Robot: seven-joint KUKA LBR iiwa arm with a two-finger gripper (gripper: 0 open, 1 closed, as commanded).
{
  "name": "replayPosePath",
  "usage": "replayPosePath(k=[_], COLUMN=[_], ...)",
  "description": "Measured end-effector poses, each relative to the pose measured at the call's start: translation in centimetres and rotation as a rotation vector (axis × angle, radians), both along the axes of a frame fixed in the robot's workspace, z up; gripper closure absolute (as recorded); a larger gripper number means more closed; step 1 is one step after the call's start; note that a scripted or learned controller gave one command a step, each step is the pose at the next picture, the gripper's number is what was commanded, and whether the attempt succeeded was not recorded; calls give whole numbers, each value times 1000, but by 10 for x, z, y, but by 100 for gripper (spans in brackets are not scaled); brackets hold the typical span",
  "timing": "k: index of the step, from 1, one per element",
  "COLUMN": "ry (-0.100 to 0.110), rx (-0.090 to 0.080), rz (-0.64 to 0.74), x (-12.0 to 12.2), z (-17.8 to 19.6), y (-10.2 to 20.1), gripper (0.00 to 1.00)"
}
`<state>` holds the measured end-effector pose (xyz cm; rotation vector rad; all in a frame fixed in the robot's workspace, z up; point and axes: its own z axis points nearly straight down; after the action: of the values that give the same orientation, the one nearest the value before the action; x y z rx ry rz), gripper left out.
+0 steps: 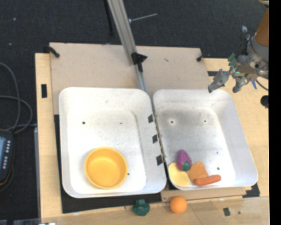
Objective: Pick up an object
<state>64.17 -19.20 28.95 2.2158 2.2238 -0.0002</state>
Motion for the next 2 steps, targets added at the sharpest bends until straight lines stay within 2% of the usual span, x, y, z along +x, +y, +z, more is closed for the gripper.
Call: replayPosePath(k=[1,2], ry=[1,5], rx=[-1,-1], rz=[0,-4], x=[0,-2], z=[0,-47], y=[-1,-11], gripper=[0,0])
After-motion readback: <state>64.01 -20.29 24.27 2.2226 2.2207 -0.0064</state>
